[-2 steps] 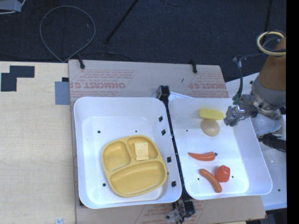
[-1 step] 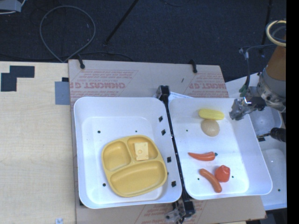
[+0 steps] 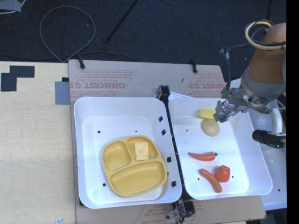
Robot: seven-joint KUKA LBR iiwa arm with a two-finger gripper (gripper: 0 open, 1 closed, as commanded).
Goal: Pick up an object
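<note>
A pale wooden bench fills the left side, with dark patches near its far edge. Beyond it lies dark carpet with a looped cable. A cardboard sheet lies under two white bins.

The left bin holds a yellow divided tray, and a small yellow block sits in the tray's far right compartment.

The right bin holds five things. A yellow piece lies at the far side, touching a beige egg-shaped thing just nearer. Toward the near side lie an orange pepper, a sausage and a red piece, the last two touching.

The arm comes in from the right, over the right bin's far right corner. The gripper hangs low, just right of the yellow piece and just beyond the egg's right edge. Whether its fingers are apart or together cannot be told from here, and nothing shows clearly between them. The pepper, sausage and red piece lie well apart from it, nearer in the bin.
</note>
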